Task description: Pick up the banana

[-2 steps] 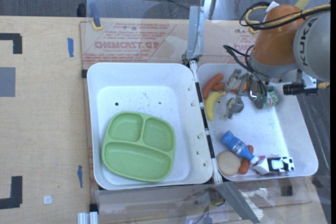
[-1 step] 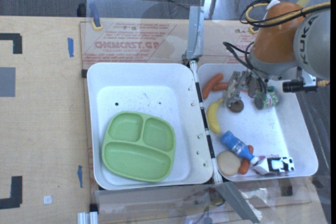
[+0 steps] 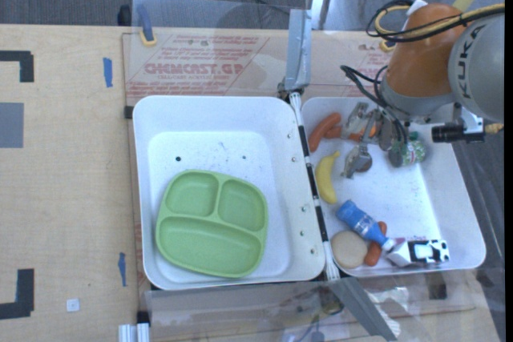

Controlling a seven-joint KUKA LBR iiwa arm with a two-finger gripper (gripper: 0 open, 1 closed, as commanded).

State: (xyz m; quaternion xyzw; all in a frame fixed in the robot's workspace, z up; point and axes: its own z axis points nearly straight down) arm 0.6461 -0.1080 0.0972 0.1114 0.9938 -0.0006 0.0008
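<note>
Banana (image 3: 326, 179) lies free along right bin (image 3: 449, 196) left wall, beside hot dog (image 3: 324, 130). Hand (image 3: 362, 150) hovers just right, nothing gripped; open or closed unclear.

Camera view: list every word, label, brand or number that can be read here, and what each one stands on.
"KUKA", partly cut off, on the grey arm.
"CHEMCAST GP", in faint red, on the clear sheet behind the left bin; the smaller lines around it are too blurred to read.
Print on the carton: too small to read.
</note>
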